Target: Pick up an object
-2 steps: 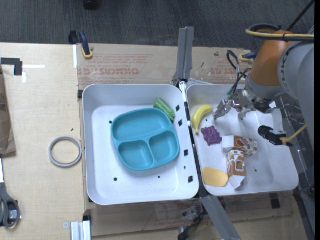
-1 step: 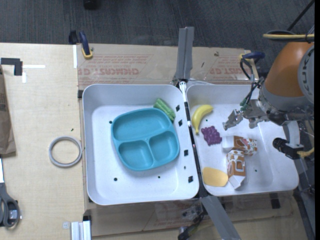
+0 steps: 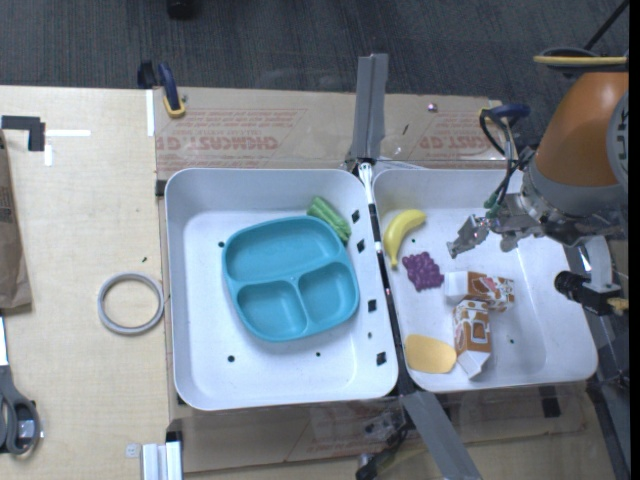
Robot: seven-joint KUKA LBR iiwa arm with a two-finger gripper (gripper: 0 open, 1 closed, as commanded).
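Arm: it is reaching in over the right bin point(image 3: 560, 363), wrist tilted so the gripper point(image 3: 468, 241) is pointing down and leftward into the pile of items.
Gripper: its two fingers are standing apart with nothing between them, hanging above the bin floor, which to me reads as lining up for a grab.
Nearest candidates: the purple grape bunch point(image 3: 422, 270) is lying just below and left of the gripper; the banana point(image 3: 401, 232) is sitting a little further left, close to the bin's dividing wall.
Other candidates: the orange-and-white cartons point(image 3: 478, 313) are lying below the gripper, one resting against the other, and the yellow-orange disc point(image 3: 432, 353) is lying flat further down.
Left bin point(image 3: 190, 298): well away to the gripper's left, it is holding a blue divided plate point(image 3: 290, 278) with a green item point(image 3: 330, 217) tucked at its far edge.
Judgement: the grapes are looking like the easiest target, being closest and loose.
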